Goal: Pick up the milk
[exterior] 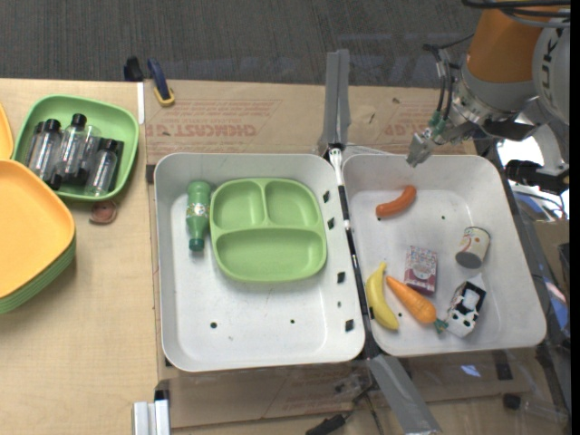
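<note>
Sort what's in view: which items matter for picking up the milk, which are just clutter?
For the job:
milk carton, cow-patterned, right bin's near corner
end effector, over the right bin's far rim

Just lying about:
sausage
can
pink packet
banana
carrot
green bottle
green divided plate

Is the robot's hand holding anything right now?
No, nothing is held. The hand hangs over the back edge of the right bin. The milk carton, with its cow spots, lies far from it near the bin's front corner.
</note>
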Controlling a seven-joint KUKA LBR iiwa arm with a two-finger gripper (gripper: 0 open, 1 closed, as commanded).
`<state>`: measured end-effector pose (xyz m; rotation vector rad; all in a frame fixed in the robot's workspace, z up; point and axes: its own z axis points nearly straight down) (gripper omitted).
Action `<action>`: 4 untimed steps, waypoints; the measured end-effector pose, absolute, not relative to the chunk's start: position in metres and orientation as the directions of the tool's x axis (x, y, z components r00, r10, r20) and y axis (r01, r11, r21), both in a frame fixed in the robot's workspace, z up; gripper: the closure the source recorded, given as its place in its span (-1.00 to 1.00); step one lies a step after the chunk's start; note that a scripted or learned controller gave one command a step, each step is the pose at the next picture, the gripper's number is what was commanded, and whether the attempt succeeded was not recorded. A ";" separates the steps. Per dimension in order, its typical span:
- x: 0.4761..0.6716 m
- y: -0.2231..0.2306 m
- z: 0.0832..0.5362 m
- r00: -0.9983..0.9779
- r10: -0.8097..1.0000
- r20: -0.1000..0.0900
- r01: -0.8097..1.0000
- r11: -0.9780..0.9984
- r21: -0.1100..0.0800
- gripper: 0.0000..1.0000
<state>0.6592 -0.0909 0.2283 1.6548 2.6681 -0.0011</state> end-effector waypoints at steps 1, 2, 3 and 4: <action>0.659 -0.035 0.236 -0.463 0.886 -0.001 0.886 0.463 0.000 1.00; 0.596 -0.017 0.215 -0.501 0.865 0.000 0.865 0.501 -0.002 1.00; 0.575 0.024 0.190 -0.550 0.835 0.001 0.835 0.550 -0.004 1.00; 0.580 -0.003 0.190 -0.200 0.980 -0.002 0.980 0.200 -0.002 1.00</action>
